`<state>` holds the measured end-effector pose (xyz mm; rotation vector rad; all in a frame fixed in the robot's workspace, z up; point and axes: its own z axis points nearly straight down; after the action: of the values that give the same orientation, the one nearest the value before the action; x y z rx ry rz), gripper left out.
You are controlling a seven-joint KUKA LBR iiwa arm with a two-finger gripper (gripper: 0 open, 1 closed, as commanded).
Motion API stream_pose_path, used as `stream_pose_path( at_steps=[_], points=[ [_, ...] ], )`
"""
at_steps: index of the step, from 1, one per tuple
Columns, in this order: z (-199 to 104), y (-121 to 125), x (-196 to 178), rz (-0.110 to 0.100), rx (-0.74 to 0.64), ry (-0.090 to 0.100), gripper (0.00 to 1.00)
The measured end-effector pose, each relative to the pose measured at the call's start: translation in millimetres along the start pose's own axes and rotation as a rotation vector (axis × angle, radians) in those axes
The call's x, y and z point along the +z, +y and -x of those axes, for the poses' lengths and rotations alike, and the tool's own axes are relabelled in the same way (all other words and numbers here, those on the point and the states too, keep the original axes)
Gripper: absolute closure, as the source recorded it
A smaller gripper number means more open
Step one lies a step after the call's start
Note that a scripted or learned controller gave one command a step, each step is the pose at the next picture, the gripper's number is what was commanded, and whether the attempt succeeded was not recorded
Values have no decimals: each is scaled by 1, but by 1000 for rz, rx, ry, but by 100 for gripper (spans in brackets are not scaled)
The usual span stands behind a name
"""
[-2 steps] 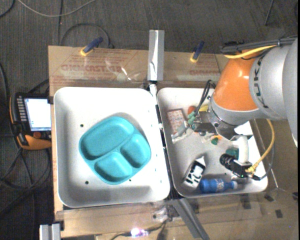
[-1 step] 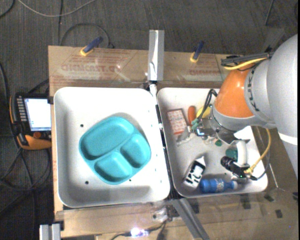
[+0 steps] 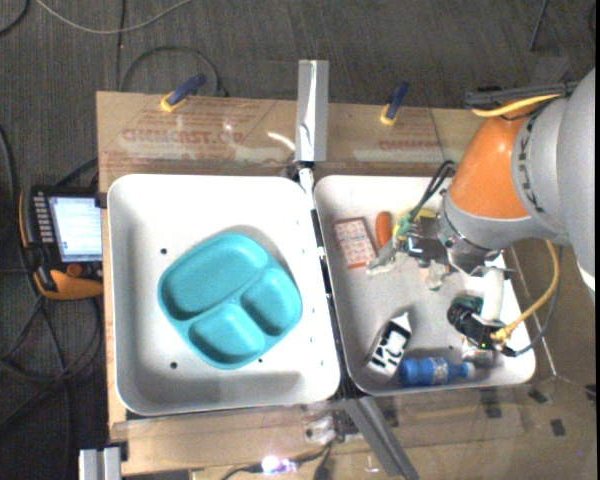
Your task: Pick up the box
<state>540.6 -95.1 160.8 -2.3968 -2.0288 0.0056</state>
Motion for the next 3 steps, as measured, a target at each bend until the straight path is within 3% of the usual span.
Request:
stream_pose_path(
  at_steps=[1, 2, 3],
  points=[
    [9, 46, 59, 23, 77, 0, 0],
    [2, 119, 63, 23, 211, 3, 0],
    [2, 120, 51, 27, 210, -2, 100]
  ],
)
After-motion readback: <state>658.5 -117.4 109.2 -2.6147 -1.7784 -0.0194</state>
